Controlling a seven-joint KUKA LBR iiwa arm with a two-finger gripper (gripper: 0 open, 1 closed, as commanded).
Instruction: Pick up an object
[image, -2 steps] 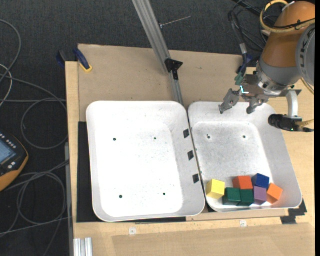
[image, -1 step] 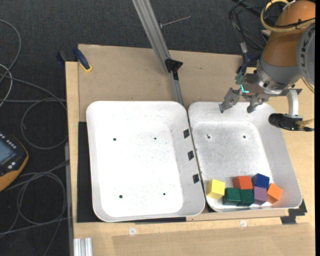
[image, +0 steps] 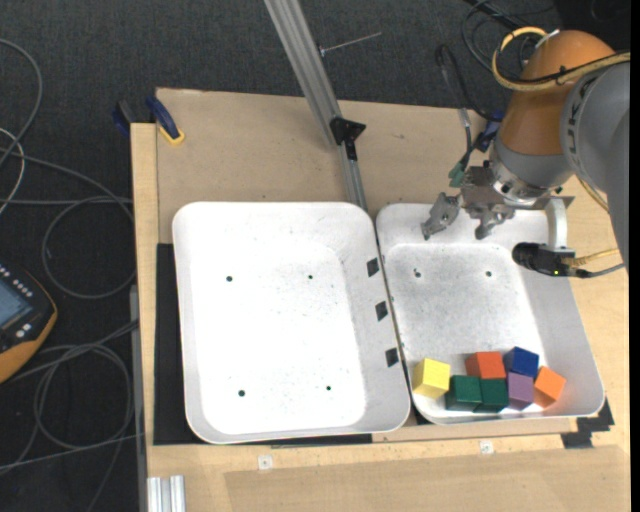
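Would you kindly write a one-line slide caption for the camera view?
Open gripper hovering at the far end of the right bin, with coloured blocks clustered at its near end.

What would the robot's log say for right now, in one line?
gripper: open, holds nothing, over far end of right bin | blocks: clustered at near end | pick: not yet done

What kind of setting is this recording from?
Likely a robotics lab bench: an arm's gripper over two white bins, coloured blocks clustered in the right one, loose cables on dark carpet.
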